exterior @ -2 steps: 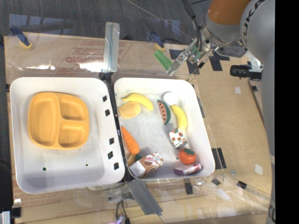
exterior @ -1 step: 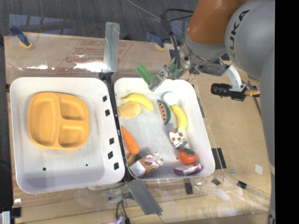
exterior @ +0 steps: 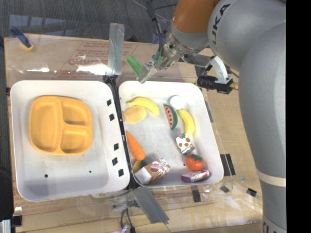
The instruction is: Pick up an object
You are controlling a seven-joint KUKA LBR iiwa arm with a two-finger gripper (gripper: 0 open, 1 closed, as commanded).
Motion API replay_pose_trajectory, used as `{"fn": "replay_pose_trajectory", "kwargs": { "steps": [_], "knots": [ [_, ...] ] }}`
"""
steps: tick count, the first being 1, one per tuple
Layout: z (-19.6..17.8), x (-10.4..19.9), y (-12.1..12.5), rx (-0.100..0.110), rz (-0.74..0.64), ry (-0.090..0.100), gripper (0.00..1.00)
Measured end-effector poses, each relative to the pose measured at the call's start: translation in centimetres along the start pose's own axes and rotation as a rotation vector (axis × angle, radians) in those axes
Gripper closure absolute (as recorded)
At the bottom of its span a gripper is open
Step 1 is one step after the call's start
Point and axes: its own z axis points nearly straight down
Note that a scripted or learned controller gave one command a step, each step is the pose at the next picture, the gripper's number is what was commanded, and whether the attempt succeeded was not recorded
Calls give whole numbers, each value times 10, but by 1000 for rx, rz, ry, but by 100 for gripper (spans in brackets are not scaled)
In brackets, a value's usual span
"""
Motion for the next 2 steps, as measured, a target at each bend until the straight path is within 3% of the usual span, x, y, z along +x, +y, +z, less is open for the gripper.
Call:
{"fn": "replay_pose_trajectory", "kwargs": {
  "steps": [1, 2],
  "knots": [
    [-12, 60, 38, -2, 124, -2, 100],
    [-28, 54, 34, -3, 32, -3, 100]
  ]
}}
